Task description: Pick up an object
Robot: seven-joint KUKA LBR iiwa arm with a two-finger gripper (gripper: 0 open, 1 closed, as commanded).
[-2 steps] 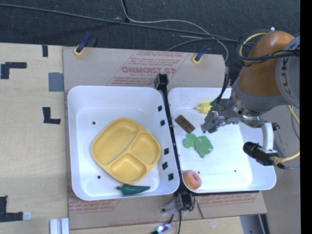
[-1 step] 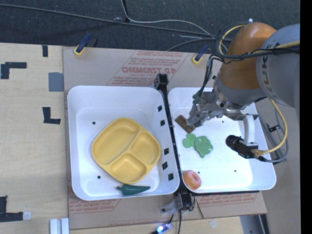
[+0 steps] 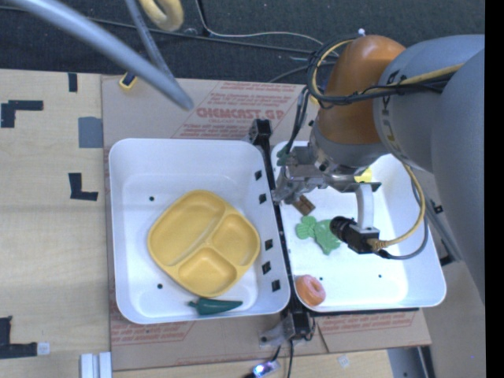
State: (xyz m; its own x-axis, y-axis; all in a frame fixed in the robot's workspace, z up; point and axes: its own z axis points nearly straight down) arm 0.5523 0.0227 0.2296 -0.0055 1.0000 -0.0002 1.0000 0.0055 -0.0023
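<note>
"Dark green pepper toy [image 3: 214, 306] sits closest to the lens, right?"

"Yes. It lies in the left bin [image 3: 134, 172], just off the near rim of the yellow plate [image 3: 205, 239], which is divided into three wells."

"And beyond the plate's right side?"

"Across the wall between the bins, in the right bin [image 3: 394, 282], an orange ring [image 3: 312, 290] lies level with the plate's near rim. A green leafy toy [image 3: 319, 233] lies level with the plate's middle. A small brown piece [image 3: 304, 205] lies a little farther back, right of the plate's far edge."

"Where is the gripper?"

"The gripper [image 3: 295, 189] hangs over that brown piece, right of the plate. Whether it is open or closed cannot be told, nor whether it touches the piece."
</note>
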